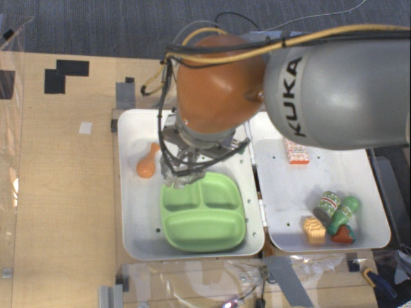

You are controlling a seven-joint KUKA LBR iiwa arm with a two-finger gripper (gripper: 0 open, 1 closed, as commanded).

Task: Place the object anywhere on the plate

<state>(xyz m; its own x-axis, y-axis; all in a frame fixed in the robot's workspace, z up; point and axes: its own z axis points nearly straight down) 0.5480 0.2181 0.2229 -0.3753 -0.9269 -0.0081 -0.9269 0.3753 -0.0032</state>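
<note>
1. Camera view, my gripper (176,179): it hangs over the far-left corner of the green plate (204,212), in the left bin (131,191). My orange wrist band and cabling cover the fingers from above, so I cannot tell whether they are apart or closed, nor whether anything sits between them.

2. Camera view, the orange object (148,163): pear-shaped, lying on the left bin's floor near its far-left corner, beside the plate but apart from it. I judge this the likeliest thing to be placed; it is not on the plate.

3. Camera view, right bin (379,236): a red-and-white packet (297,153) near the far edge; a can (327,205), a green bottle (345,212), a red piece (343,235) and a yellow block (314,230) clustered at the near-right corner.

4. Risk, empty release: if my grasp caught nothing, letting go here places nothing.

5. Risk, edge drop: I am above the plate's rim, so anything released could roll off onto the bin floor.

6. Risk, contact: descending here could press the rim and tilt or shove the plate.
</note>
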